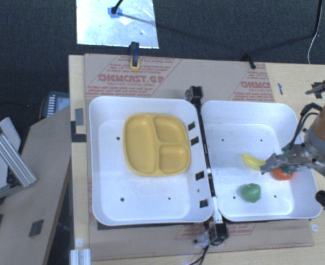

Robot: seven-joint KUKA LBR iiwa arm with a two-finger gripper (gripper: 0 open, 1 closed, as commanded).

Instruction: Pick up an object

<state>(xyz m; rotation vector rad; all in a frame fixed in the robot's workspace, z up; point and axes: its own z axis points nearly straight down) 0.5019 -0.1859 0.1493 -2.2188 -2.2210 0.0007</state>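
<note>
In the right bin [245, 120] lie a small yellow banana [252, 161], a green pepper-like object [251, 192] and a red-orange object [284, 174]. My gripper [272, 165] comes in from the right, low over the bin, its tips between the banana and the red object. The red object lies partly under the gripper's body. Nothing is visibly held.
The left bin [107, 148] holds a yellow divided plate [155, 144]. A black divider strip [202, 148] runs between the two bins. Cardboard sheets lie under both bins, and a yellow clamp [134, 57] sits at the back edge.
</note>
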